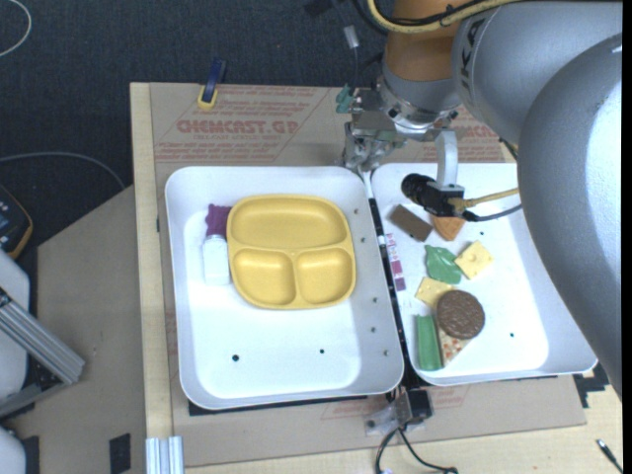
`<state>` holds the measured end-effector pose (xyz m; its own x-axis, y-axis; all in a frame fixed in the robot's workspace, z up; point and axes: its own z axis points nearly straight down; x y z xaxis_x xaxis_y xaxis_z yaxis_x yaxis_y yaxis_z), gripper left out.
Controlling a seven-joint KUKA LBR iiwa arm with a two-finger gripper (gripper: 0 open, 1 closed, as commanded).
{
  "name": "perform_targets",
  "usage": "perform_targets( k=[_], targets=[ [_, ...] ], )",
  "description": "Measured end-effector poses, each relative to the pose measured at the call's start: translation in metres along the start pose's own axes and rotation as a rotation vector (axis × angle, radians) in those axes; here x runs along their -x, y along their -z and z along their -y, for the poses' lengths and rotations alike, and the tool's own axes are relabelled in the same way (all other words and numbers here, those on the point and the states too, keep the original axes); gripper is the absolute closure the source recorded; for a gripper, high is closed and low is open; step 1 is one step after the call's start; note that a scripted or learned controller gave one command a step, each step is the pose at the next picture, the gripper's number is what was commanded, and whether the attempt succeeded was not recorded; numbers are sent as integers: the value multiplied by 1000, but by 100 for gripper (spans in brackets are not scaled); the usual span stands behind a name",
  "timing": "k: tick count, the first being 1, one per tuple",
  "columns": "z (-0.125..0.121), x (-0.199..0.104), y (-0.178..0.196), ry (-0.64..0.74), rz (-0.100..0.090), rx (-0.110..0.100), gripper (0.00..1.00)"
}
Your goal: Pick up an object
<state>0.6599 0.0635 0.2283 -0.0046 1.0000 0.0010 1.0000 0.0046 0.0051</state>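
Right bin (504,294): brown block (410,222) near gripper (363,161), not touching.

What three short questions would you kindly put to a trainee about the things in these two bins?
1. How many compartments has the yellow divided plate?
2. True or false: that plate lies in the right bin.
3. The brown round cookie lies: A on the plate; B in the right bin; C outside both bins.
Key: 1 three; 2 false; 3 B.
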Motion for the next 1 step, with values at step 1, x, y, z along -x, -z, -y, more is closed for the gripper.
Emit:
perform_targets(
  k=[1],
  targets=[
    [14,-8,-10,-4,1,-10,100]
  ],
)
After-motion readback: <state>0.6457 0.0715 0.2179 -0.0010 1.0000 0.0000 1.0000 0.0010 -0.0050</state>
